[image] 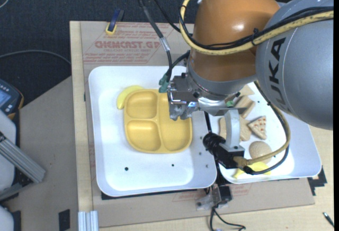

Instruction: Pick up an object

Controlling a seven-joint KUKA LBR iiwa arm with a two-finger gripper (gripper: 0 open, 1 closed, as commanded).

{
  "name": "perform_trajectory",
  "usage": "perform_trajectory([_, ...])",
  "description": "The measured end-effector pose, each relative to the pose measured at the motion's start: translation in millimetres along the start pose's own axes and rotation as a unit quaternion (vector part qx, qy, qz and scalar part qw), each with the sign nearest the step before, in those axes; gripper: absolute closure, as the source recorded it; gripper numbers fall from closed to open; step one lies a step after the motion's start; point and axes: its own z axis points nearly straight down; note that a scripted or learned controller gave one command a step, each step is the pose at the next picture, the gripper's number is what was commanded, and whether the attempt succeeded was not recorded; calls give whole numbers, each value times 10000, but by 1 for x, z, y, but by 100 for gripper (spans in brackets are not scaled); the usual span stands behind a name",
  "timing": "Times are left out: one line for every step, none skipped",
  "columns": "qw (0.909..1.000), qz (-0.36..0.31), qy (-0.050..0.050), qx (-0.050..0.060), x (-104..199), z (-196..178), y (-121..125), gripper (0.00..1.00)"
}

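A yellow divided plate (148,128) lies in the left bin (111,166). A yellow banana (126,95) peeks out from behind the plate's upper left corner. My gripper (178,111) hangs over the plate's upper right part, close to its surface, beneath the big orange wrist band. In the right bin (304,158) lie small food pieces: a pizza-like wedge (258,127), a round tan biscuit (259,149), pale bread-like pieces (244,105) and a yellow piece (249,168) at the front. The arm hides much of the right bin.
Black cables (225,153) hang from the wrist over the divide between the bins. Labelled cardboard (127,43) lies behind the bins, with a blue and yellow clip (112,22) at its far edge. White floor shows around the plate in the left bin.
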Motion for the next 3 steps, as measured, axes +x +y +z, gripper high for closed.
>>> perform_trajectory([9999,49,13,-115,-53,-104,2,100])
perform_trajectory([10000,4,-3,-3,-1,-29,0,100])
perform_trajectory([10000,19,6,-57,-4,-44,2,100])
